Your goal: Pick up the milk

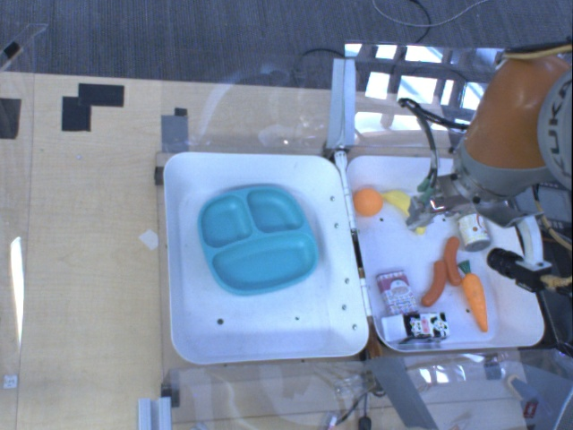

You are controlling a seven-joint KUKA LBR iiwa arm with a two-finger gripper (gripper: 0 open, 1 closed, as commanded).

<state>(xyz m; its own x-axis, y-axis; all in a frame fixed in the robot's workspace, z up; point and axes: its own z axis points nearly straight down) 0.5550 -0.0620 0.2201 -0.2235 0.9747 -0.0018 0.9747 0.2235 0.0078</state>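
The milk point(423, 326) is a small carton with black and white patches, lying on its side at the front edge of the right bin point(528, 334). My gripper point(423, 210) hangs over the back half of that bin, next to a yellow item point(397, 202) and well behind the milk. Nothing of the milk is near it. The grey arm with its orange band point(515, 115) comes in from the right above the bin.
In the right bin lie an orange point(367, 202), a sausage point(436, 282), a carrot point(475, 301) and a red and white carton point(395, 292) just behind the milk. The left bin point(192, 330) holds a blue divided plate point(258, 238).
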